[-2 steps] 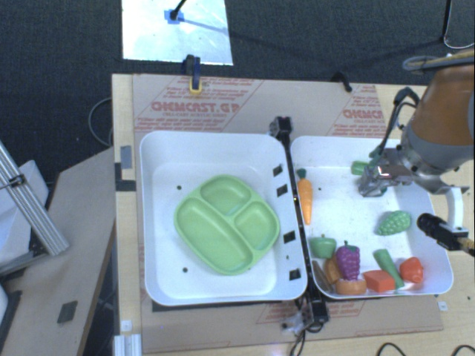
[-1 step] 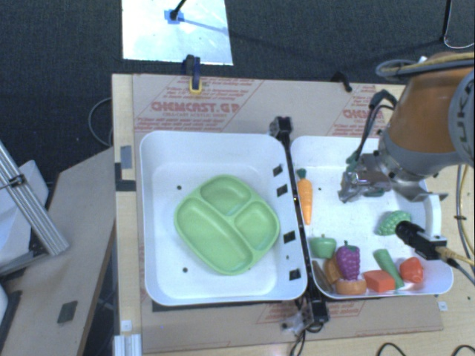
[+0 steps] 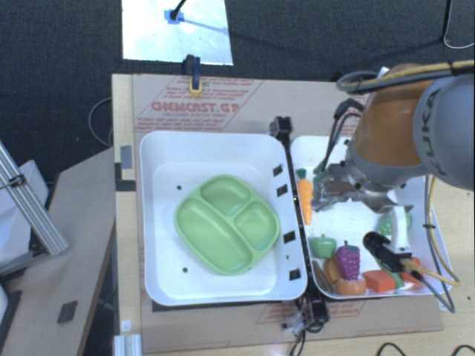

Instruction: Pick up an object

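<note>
Carrot [image 3: 304, 196]: inside right bin [image 3: 312, 150], against its left wall, long axis along that wall, green top at the far end | Crowding: green pepper [image 3: 323, 245], grapes [image 3: 347, 260] nearer than carrot | Gripper [image 3: 320, 196]: just right of carrot, finger state cannot be told | Left bin [image 3: 215, 143]: green divided plate [image 3: 226, 223]

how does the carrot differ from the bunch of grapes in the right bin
The carrot is orange, long and thin, lying along the bin's left wall near the gripper. The grapes are purple, rounder and bumpy, sitting nearer the front among other toy foods. Both are toy foods in the right bin.
</note>
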Robot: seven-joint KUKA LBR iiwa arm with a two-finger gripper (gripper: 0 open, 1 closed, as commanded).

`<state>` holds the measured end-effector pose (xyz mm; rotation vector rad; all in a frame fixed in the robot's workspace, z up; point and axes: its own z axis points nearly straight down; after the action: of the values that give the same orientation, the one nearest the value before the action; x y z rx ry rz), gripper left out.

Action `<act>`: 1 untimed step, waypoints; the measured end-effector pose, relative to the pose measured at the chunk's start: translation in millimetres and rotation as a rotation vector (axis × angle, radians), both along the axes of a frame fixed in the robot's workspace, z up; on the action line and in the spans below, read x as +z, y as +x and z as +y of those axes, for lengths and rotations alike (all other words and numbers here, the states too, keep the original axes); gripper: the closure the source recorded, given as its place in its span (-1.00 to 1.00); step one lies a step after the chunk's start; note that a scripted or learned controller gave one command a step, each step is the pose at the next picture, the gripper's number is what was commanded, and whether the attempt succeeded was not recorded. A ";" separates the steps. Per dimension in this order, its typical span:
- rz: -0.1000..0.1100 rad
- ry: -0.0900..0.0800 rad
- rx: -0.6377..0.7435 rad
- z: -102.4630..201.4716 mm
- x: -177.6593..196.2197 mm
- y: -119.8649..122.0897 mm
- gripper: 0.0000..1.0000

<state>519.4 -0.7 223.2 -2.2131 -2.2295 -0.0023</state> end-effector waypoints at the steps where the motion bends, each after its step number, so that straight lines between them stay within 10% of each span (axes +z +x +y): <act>1: 0.001 0.000 -0.001 10.4 4.6 -23.6 1.00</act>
<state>495.8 9.7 227.8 -2.2138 -2.2280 -0.0003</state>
